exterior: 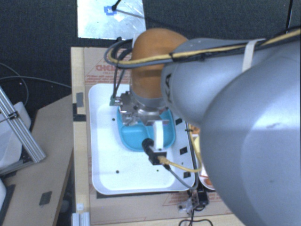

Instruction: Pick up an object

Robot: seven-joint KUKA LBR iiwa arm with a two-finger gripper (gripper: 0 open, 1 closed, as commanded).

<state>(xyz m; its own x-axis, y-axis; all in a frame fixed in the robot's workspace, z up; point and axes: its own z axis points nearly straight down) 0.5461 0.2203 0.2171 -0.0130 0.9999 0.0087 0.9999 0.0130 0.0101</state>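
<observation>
One blue dish [136, 136] sits under my gripper [141, 119] in the left bin [106, 173]; finger state I can't tell. Next: confirm grasp, lift.

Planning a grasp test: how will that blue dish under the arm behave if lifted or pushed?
The blue dish looks like smooth moulded plastic, so probably stiff, light and slippery. Its shallow, rounded form suggests it would slide across the white bin rather than tip. The hand covers much of it.

I work in a robotics lab: my white bin [101, 173] sits on a plywood bench [80, 126], with aluminium framing [21, 135] to one side, loose cables [28, 79] over dark carpet and a foil-like sheet [94, 13].
</observation>
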